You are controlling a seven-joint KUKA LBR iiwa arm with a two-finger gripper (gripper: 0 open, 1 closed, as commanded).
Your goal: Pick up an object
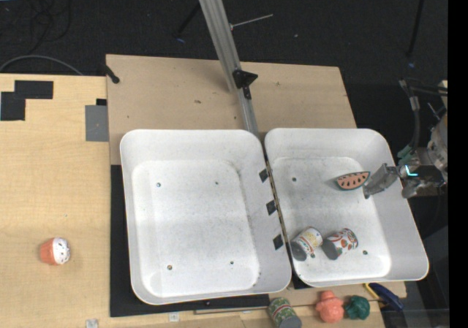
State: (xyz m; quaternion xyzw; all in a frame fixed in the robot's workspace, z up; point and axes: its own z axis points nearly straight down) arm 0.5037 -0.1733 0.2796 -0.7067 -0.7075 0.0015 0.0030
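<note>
Hovering at right bin (395,264) rim: pincer (382,179), just right of watermelon-slice toy (352,180), touching or not unclear | grip state: cannot tell | lying side by side near front wall of same bin: two small cans (307,242) (341,240) | resting on worktop (44,195) far left: red-and-white ball (55,251)

No text, label or number is legible on anything.
</note>
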